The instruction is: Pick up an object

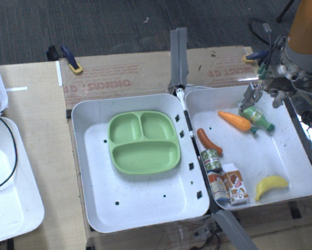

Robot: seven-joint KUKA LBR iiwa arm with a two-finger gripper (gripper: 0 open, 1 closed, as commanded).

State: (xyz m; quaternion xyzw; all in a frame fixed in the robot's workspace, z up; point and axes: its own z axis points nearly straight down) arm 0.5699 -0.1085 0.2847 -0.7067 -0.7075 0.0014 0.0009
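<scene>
- The left bin [89, 173], the larger of the two white bins, sat just beside the right bin [292, 157], the two meeting at a grey divider.
- The right bin was the landmark here; it held all the small items.
- A green divided plate [144, 142] lay flat in the left bin, well apart from the right bin's contents.
- The arm, with its orange band [307, 28], reached in over the right bin's far right corner.
- The gripper [251, 96] hung over the far part of the right bin, just above the green bottle; how far its jaws were parted could not be told, and nothing showed between them.
- A small carton [235, 183] lay at the right bin's near left corner, touching a red can [217, 187].
- A carrot [235, 120] lay in the far middle of the right bin, touching the green bottle [259, 119].
- A banana [271, 185] lay near the right bin's near right corner.
- A red sausage [208, 141] lay along the right bin's left wall.
- A green can [210, 160] lay just nearer than the sausage.
</scene>
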